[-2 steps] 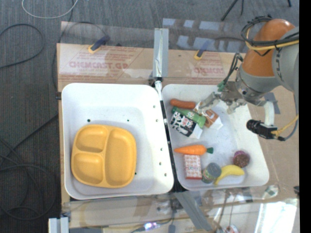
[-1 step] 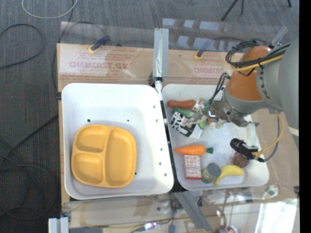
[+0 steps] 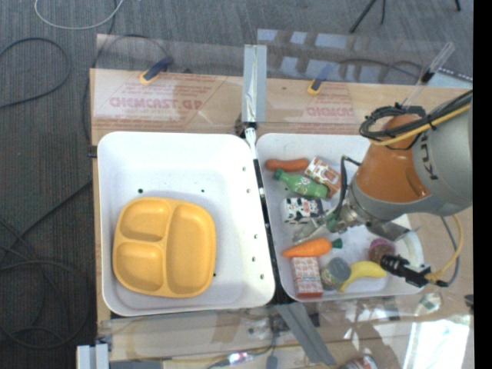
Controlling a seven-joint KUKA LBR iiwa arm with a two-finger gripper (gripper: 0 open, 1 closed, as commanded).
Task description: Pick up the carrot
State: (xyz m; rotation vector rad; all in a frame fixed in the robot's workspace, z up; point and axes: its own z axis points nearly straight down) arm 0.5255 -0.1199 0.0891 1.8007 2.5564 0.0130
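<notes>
Looking down on the counter (image 3: 154, 106), the carrot (image 3: 308, 247) lies flat in the right bin (image 3: 270, 283), near its front wall, just behind a red box (image 3: 307, 276) and left of a banana (image 3: 361, 271). It is probably a light, stiff, smooth toy, so it may slip; mid-body across its width seems the best hold. The claw (image 3: 339, 220) hangs just behind the carrot's green end; whether it is wide or narrow I cannot tell. Neighbours crowd the carrot.
</notes>
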